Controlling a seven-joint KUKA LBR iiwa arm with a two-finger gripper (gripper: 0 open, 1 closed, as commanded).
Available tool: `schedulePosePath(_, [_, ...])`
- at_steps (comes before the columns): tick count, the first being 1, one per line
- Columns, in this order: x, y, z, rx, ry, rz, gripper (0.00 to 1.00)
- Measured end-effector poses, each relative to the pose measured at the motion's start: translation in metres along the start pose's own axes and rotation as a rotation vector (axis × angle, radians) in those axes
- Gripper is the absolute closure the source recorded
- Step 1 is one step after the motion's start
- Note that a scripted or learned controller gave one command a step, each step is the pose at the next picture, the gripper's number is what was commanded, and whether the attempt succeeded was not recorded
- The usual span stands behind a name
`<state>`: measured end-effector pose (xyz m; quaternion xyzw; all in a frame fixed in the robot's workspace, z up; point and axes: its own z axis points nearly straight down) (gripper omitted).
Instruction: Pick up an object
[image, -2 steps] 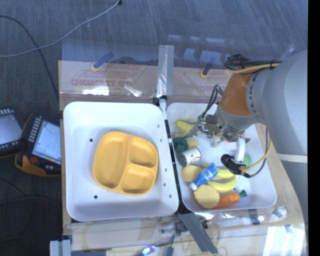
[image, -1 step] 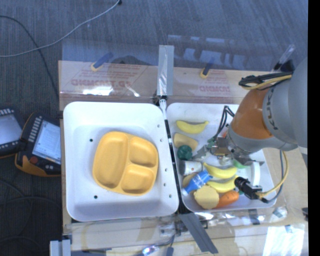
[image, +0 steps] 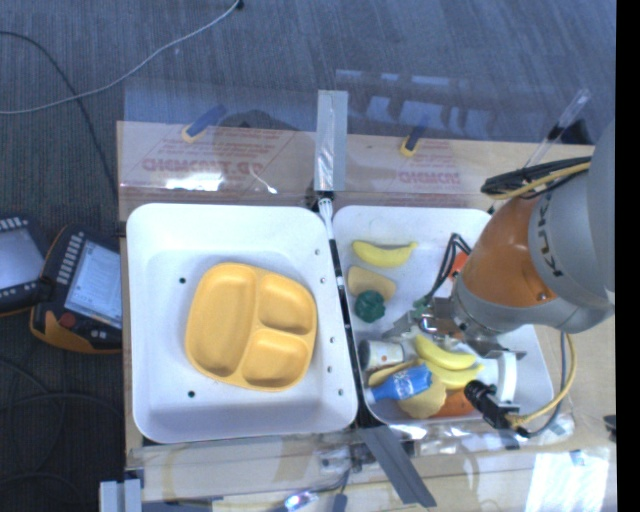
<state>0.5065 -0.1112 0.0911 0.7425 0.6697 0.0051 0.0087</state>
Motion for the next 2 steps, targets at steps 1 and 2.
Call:
schedulePosePath(1, [0.001,0.001,-0.009,0.0,0.003,-0.001,1.0])
schedulePosePath(2, [0.008,0.019,-0.132,0.022,0.0,0.072,1.0])
